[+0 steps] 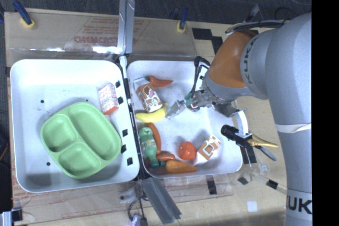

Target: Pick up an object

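gripper [179, 106]: in the right bin [225, 74], released, grasping nothing. nearest item: banana [150, 113], just left of the fingertips, long axis running left-right, touching the small carton [148, 95] on its far side.

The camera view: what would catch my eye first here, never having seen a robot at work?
Likely the big grey arm with its orange band, reaching in from the right over the right bin. Its gripper hangs just right of a banana amid toy food: a tomato, a carrot, small cartons. In the left bin lies a green divided plate.
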Tool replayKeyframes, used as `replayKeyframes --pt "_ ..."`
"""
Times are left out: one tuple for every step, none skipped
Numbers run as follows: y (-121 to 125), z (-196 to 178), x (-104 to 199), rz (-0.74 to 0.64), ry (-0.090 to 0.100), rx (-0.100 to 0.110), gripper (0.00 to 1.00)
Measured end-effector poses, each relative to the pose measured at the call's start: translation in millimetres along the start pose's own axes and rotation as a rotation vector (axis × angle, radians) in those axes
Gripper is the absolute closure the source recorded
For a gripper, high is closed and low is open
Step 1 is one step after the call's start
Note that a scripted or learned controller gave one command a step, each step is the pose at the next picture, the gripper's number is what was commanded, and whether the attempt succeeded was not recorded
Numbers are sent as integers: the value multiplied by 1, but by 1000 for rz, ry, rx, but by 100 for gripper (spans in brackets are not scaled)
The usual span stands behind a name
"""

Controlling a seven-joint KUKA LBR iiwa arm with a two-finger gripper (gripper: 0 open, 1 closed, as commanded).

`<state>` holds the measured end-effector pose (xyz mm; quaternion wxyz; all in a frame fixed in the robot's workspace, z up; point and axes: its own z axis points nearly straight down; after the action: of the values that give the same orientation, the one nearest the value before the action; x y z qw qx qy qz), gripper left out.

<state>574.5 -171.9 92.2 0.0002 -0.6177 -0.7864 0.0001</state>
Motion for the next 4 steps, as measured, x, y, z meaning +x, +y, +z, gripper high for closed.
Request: replayKeyframes --pt "64 -1 -8 299 0 -1 0" --pt "66 -11 -6 291 0 0 100" --pt "66 -11 -6 290 0 0 0" --pt "92 0 28 157 -1 1 0"
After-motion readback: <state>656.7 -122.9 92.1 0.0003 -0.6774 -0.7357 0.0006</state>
